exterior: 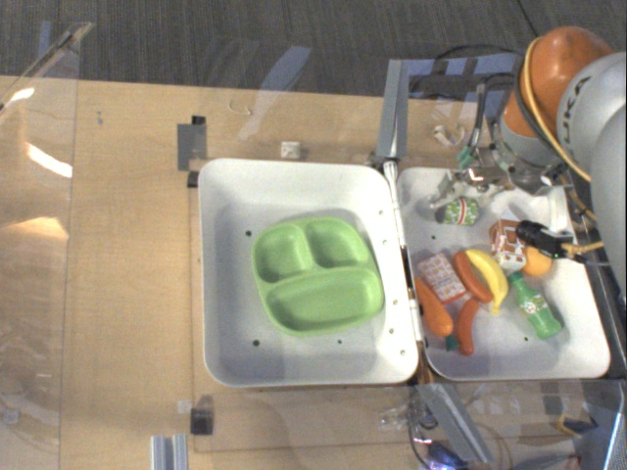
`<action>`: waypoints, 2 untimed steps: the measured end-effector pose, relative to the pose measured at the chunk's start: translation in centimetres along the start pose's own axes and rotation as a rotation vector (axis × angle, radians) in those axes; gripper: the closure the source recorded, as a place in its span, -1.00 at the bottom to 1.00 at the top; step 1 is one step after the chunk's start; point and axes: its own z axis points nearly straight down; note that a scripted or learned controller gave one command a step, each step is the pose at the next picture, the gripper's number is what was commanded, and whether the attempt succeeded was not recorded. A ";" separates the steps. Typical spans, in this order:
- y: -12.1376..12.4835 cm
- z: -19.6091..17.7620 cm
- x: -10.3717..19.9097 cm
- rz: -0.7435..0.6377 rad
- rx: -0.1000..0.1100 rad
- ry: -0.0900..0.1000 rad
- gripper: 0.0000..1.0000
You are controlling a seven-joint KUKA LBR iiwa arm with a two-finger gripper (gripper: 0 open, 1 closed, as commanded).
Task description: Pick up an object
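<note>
Gripper low in right bin, far-left corner, fingers spread around small green-white can, not clearly clamped. Banana, carrot, green bottle lie nearer. Left bin holds green divided tray.

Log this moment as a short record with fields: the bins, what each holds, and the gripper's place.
left bin: shallow white bin holding a green three-compartment plastic tray
right bin: shallow white bin holding toy food
toy food: yellow banana, orange carrot, green bottle, red sausage
gripper: two-finger gripper low over the right bin's far-left corner, beside a small green-and-white can
</note>
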 end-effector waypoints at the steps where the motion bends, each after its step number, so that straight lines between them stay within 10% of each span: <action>1: 0.2 4.6 -0.6 0.016 -0.008 -0.002 -1.00; 2: 0.5 3.3 -0.5 0.011 -0.014 -0.004 1.00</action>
